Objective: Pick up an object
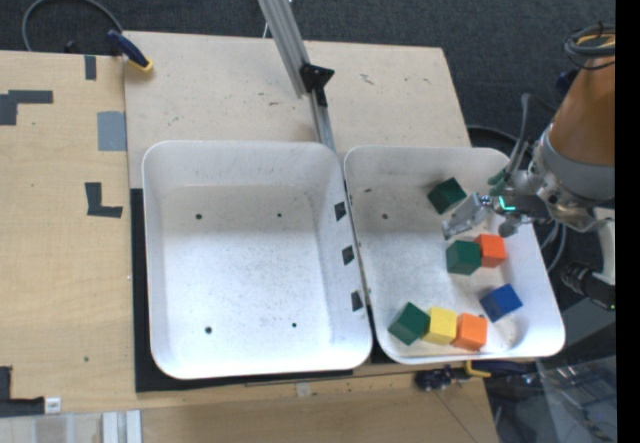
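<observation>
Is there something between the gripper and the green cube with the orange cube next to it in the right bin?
Nothing visible is. The gripper hangs just above the green cube and its orange neighbour in the right bin. Another green cube sits close by to the upper left, off that path.

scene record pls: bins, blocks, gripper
left bin: no blocks seen
right bin: seven blocks
top: green block
middle: green touching orange
blue block: alone, lower right
front row: green, yellow, orange, touching
gripper: over right bin, between top and middle green blocks
</observation>
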Available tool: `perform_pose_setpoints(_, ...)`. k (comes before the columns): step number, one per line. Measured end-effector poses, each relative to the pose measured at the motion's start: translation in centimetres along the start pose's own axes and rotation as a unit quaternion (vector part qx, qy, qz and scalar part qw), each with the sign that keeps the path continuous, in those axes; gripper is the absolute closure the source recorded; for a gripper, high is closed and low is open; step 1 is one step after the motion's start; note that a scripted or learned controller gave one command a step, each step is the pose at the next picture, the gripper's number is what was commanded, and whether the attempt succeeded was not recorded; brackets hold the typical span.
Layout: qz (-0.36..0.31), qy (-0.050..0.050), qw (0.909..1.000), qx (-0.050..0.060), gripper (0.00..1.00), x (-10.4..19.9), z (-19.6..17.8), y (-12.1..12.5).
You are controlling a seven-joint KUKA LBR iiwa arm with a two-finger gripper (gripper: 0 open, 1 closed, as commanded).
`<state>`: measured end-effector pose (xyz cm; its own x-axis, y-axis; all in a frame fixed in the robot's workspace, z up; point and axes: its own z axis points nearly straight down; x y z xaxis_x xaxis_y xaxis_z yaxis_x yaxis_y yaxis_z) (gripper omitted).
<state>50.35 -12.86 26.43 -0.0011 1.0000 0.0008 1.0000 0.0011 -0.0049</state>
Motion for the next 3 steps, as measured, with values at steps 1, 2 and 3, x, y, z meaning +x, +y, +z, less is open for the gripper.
perform_pose_setpoints(1, 0.0, 0.0, 1.0, -0.002, 0.0, 0.0, -0.2, 0.1)
perform_pose_setpoints(2, 0.0, 0.0, 1.0, 0.001, 0.0, -0.3, 4.2, 0.1)
perform_pose_setpoints(3, 0.0, 0.0, 1.0, 0.001, 0.0, -0.2, 8.6, -0.3)
